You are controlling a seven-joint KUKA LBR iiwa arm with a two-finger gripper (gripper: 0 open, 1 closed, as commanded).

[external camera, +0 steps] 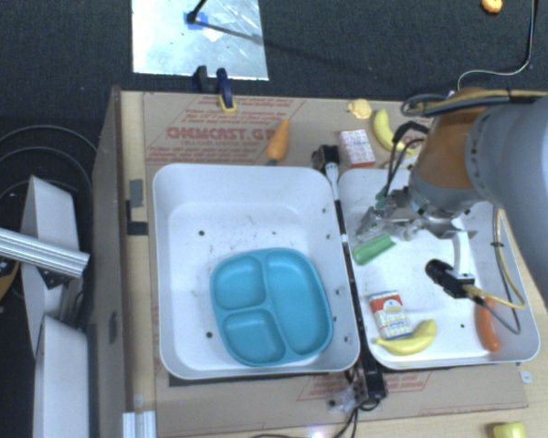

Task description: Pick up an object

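My gripper (386, 226) hangs low over the upper left part of the right bin (521, 340). A green block (373, 248) lies tilted just below and left of it, touching or nearly touching its tip. Nearer the front of that bin lie a small red and white box (390, 313), a yellow banana (409, 338) and an orange carrot (487, 328). In the left bin (178, 245) rests a blue divided plate (270, 306).
Behind the bins the cardboard bench top carries a carrot (279, 140), a small pale box (356, 147), a banana (382, 128) and a yellow lump (359, 109). The bins' shared wall (344, 245) runs just left of the green block.
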